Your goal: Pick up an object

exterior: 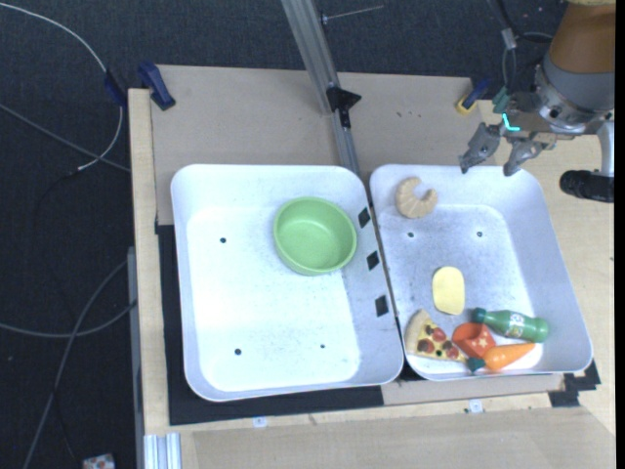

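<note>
My gripper (495,158) hangs above the far rim of the right bin (547,242), its two fingers spread apart with nothing between them. In that bin a tan croissant (415,197) lies near the far left corner. A yellow oval piece (448,290) sits in the middle. Along the near edge lie a pizza slice (433,338), a red pepper (473,341), an orange carrot (508,357) and a green bottle (511,323) on its side.
The left bin (225,301) holds a green bowl (314,234) toward its far right. A grey metal pole (317,62) slants over the bench behind the bins. Blue clamps (154,84) sit at the bench's far corners.
</note>
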You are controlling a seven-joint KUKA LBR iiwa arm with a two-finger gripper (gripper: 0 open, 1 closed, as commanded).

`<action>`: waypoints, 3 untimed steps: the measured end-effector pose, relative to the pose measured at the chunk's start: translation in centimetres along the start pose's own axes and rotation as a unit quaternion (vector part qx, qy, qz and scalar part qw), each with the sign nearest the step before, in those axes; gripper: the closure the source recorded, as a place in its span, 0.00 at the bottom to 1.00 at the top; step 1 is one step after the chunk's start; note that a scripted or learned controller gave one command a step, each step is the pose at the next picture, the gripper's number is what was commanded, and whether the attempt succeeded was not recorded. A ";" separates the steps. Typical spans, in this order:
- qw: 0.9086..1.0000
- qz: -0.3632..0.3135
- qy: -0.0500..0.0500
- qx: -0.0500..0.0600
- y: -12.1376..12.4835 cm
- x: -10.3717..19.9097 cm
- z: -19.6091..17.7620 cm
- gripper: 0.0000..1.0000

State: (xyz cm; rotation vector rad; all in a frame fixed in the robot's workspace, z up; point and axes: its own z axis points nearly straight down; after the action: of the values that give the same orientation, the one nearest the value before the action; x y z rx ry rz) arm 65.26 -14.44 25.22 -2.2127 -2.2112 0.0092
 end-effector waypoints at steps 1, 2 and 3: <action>1.000 0.000 0.000 -0.003 0.1 0.0 -0.4 0.00; 1.000 -0.001 0.000 0.001 0.7 0.9 4.7 0.00; 1.000 0.000 -0.001 0.001 0.5 0.4 10.9 0.00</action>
State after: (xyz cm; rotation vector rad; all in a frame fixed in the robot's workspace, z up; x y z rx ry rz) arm 65.63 -14.01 14.28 -2.2128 -2.2109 0.0116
